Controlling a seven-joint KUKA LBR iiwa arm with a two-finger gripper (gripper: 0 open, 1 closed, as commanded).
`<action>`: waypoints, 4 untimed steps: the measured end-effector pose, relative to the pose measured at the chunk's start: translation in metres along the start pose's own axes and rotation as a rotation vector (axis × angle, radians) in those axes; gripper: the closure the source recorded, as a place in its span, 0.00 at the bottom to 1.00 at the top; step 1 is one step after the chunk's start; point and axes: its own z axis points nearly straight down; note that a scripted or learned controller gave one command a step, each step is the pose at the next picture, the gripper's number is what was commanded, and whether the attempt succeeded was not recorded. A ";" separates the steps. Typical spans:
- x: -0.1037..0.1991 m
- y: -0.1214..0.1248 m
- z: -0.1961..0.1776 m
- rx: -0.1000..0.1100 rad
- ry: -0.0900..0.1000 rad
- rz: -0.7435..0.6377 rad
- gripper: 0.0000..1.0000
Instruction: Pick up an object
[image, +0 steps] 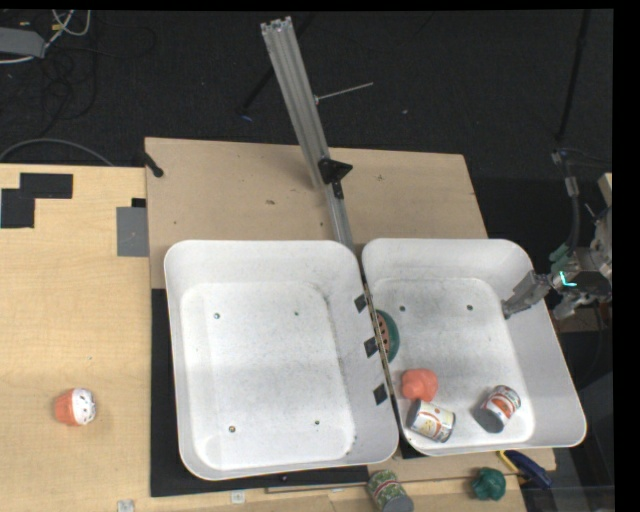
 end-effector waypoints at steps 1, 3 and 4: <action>0.008 0.004 0.048 0.005 0.002 0.000 0.00; 0.015 0.000 0.155 0.005 0.002 0.001 0.00; 0.013 0.000 0.143 0.002 0.001 0.005 1.00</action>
